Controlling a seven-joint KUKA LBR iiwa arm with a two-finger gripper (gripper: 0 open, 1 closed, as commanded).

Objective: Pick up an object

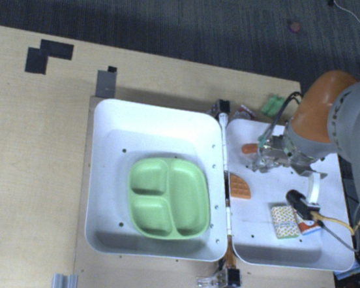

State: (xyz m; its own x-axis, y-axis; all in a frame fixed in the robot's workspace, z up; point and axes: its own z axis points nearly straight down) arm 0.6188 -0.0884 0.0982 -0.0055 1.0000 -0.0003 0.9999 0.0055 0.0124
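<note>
Green plate [169,198], with three compartments, lies flat in the middle of the left bin [106,183] on the pale worktop [25,172]. In the right bin [265,247], a brown wedge [239,187] lies against the wall shared with the left bin. Further back, a small red piece [250,148] lies just left of the tool [264,163], which hangs low over the bin floor. Whether the tool is clenched or released cannot be told. A patterned block [285,222] lies nearer the front, apart from the tool.
</note>
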